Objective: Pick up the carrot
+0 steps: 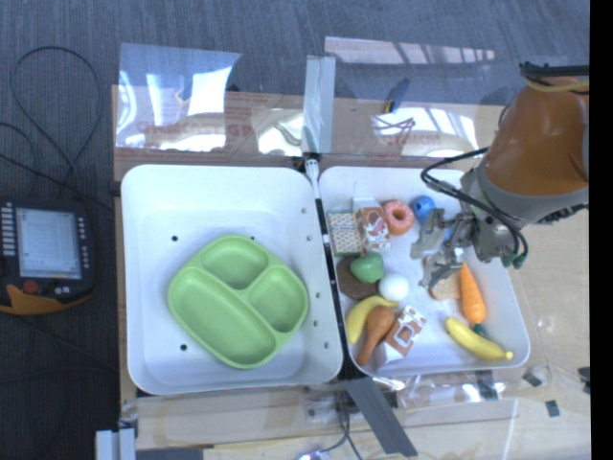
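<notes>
The carrot (470,295) is a short orange toy with a green stub at its lower end, lying in the right bin (512,338). It sits just right of the claw (439,274), touching or nearly so; whether the claw is open, I cannot tell. The desk (565,286) is pale wood on dark carpet (57,27).
</notes>
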